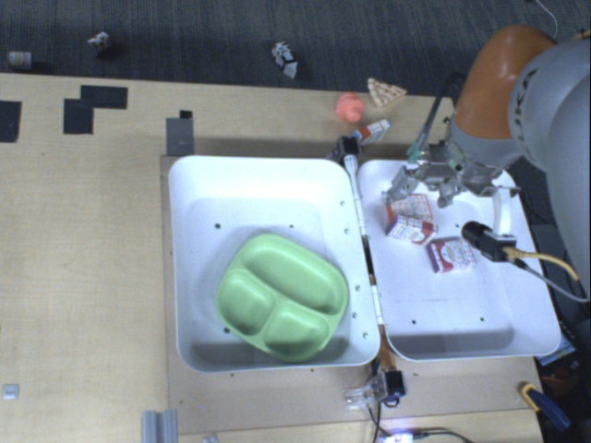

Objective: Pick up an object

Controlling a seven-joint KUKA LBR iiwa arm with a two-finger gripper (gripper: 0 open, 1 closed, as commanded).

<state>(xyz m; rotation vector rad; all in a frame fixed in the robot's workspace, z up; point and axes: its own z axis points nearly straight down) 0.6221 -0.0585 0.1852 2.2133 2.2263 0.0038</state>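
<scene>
Reaching from right, pincer (423, 185) above packets (412, 220).

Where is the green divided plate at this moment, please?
The green divided plate lies in the left bin, toward its near right side, close to the ridge shared with the right bin.

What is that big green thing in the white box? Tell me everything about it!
It is a green plate with three sunken sections, one long and two smaller. It looks like smooth plastic with rounded corners. It lies face up, turned at an angle, on the floor of the left bin, toward the near wall. Nothing else touches it.
</scene>
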